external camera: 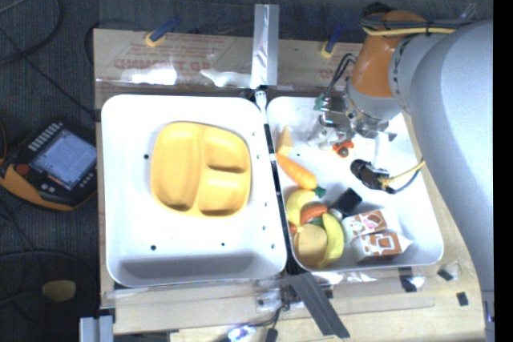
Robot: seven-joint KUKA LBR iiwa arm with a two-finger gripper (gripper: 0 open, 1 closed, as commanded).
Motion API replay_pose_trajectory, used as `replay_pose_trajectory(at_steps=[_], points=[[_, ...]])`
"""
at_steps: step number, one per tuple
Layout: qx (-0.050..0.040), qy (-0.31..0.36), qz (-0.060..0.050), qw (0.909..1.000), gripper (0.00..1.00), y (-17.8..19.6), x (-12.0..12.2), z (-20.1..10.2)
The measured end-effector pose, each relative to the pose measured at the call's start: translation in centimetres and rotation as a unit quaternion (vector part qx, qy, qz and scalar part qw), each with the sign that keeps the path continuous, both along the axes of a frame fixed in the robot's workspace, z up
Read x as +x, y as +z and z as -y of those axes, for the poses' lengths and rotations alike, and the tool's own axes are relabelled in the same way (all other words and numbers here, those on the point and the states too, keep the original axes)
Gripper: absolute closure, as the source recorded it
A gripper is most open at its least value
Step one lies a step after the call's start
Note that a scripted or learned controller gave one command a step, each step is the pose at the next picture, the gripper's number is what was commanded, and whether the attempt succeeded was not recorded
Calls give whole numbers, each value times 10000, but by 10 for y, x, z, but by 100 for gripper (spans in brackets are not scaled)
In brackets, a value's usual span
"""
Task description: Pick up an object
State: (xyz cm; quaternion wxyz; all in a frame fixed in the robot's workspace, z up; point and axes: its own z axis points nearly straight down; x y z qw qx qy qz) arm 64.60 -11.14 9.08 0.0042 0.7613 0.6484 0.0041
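Arm: the big grey arm with an orange band [375, 70] comes in from the right and covers the right rim of the right bin; its body is cut off by the picture edge.
Left bin: the shallow white plastic bin [128, 244] holds a yellow plastic tray with three compartments [200, 167], lying in the middle, with free white floor all around it.
Right bin: the shallow white plastic bin [421, 240] is crowded in its lower left part and more free in its upper right part, below the arm.
Gripper: the two-finger gripper [341, 130] is over the upper middle of the right bin; whether it is released or clenched I cannot tell, because the metal parts are small and mixed together.
Objects to pick: an orange plastic carrot [295, 170] lies below and left of the gripper, near the wall between the bins; lower lie a yellow banana [331, 235] and round yellow fruit touching each other, and a small brown-and-white carton [375, 235] beside them.
Hard to see: a small black thing [347, 200] lies between the carrot and the carton; its kind is not clear.
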Motion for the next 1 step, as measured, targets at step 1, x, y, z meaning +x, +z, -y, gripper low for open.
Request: replay_pose_trajectory(at_steps=[1], points=[[-2,566,-70,9984,100,92,22,-21]])
